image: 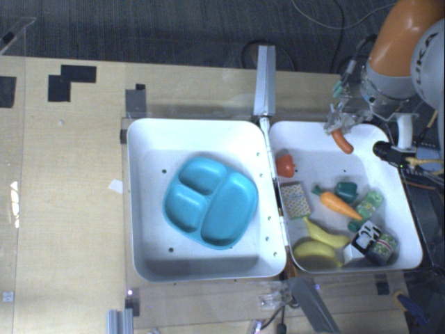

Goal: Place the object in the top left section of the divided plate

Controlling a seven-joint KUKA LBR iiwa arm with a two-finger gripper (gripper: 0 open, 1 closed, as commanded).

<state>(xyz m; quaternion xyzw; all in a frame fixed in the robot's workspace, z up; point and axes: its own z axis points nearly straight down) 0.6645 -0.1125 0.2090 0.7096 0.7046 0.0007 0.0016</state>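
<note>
The gripper (pixel 341 125) hangs over the far edge of the right bin (pixel 410 256), toward that bin's far right corner. Just beneath its tips is a small orange-red sausage (pixel 341 142), tilted, with its upper end right at the fingertips. The fingers seem to pinch that upper end, though the grip is small and partly hidden by the wrist, so contact is likely rather than plain.

The blue divided plate (pixel 211 202) lies alone in the left bin (pixel 139 186), near its middle — two smaller sections on the side toward the bin's left wall and one large section toward the divider between the bins.

The rest of the toys sit in the right bin. A red tomato-like piece (pixel 285 165) rests against the bin's left wall, and a small patterned square packet (pixel 295 200) lies just nearer than it. An orange carrot (pixel 337 204) lies slantwise in the middle, with a dark green block (pixel 345 188) at its far side and a light green bottle-like piece (pixel 369 203) beside it toward the right wall. A yellow banana (pixel 325 235) and a yellowish pear-shaped fruit (pixel 316 252) fill the near left corner — a black and white carton (pixel 368 239) and a dark can (pixel 384 249) sit at the near right.
</note>
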